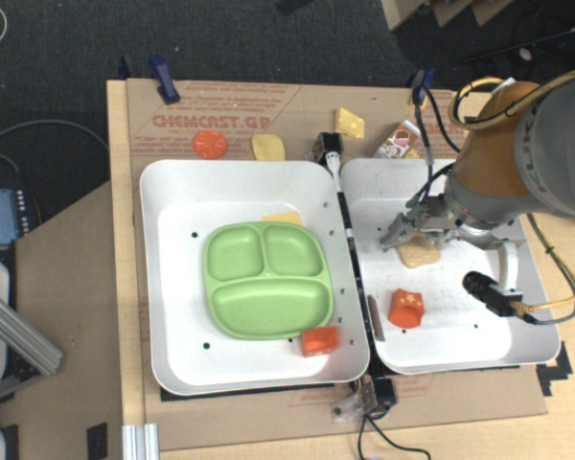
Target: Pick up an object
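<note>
red block (406, 309) | right bin | tan piece (421, 254) beside claw (414, 235)

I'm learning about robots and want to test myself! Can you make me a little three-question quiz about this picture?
1. True or false: the green tray sits in the left bin.
2. What lies nearest the gripper? A) tan piece B) red block C) orange block
3. Fill in: the red block lies in the ____ bin.

Key
1. True.
2. A; the gripper is just above the tan piece.
3. Right; it rests on the floor of the right bin.
</note>
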Robot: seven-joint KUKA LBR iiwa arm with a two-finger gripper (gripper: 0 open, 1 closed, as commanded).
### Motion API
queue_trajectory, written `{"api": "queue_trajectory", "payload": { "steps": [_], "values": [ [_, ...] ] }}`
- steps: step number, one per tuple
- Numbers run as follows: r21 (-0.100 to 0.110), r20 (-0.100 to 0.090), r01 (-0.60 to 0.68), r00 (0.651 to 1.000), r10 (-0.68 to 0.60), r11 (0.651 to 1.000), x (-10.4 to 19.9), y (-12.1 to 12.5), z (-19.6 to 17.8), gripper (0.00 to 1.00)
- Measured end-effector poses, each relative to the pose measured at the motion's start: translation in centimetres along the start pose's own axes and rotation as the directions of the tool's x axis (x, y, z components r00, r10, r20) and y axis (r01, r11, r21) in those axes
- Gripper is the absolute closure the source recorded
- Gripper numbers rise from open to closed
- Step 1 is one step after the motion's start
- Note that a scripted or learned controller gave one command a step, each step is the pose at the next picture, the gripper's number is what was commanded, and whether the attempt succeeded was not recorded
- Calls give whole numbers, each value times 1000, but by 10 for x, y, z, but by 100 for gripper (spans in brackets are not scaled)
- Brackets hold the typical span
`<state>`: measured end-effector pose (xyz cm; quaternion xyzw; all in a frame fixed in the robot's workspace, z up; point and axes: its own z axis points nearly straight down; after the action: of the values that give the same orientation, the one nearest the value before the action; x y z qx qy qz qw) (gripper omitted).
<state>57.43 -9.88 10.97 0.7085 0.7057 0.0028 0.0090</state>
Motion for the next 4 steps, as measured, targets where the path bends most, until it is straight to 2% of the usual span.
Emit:
{"api": "queue_trajectory", "payload": {
  "steps": [1, 2, 3, 4],
  "values": [
    [13, -9, 4, 1000, -4, 1000, -8, -3, 23, 0],
    [4, -3, 2, 1000, -2, 1000, -10, -1, 10, 100],
    [6, -3, 2, 1000, -2, 1000, -10, -2, 11, 0],
    [2, -2, 2, 1000, -2, 1000, -11, -1, 0, 100]
  ]
}}
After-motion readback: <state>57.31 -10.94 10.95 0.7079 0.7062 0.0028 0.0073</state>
